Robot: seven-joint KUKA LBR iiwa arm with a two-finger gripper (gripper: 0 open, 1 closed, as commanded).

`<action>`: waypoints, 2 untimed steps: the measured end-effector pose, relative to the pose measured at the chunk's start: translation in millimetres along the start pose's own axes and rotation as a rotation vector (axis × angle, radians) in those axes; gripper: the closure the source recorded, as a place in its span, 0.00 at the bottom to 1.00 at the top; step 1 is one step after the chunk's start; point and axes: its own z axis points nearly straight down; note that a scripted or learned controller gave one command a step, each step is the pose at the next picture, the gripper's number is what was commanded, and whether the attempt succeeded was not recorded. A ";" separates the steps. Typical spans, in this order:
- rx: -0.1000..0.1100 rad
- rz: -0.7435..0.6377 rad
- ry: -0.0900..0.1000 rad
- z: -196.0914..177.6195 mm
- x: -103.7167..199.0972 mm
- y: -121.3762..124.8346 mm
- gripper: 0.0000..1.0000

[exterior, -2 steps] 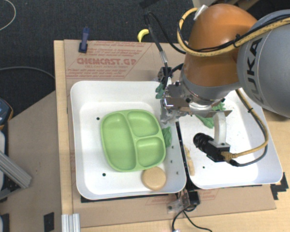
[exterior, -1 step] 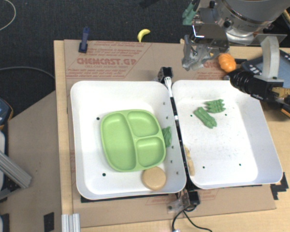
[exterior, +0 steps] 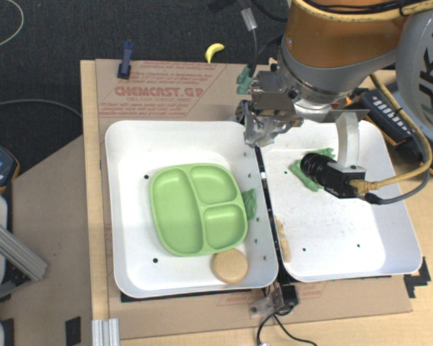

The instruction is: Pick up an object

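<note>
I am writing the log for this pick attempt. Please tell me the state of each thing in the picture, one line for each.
green divided plate: lying flat in the left bin, right way up.
tan round piece: lying beside the plate's near edge.
gripper: above the bins' shared edge, far end; holds nothing that I can see.
right bin: a green thing lies partly under the black attachment.

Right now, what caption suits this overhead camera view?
Robot gripper poised at the bins' shared edge; green divided plate and tan disc in the left bin.
</note>
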 end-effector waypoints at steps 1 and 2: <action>-0.005 -0.006 0.003 7.1 39.4 -40.4 1.00; -0.002 0.010 -0.001 67.6 -40.9 -38.2 1.00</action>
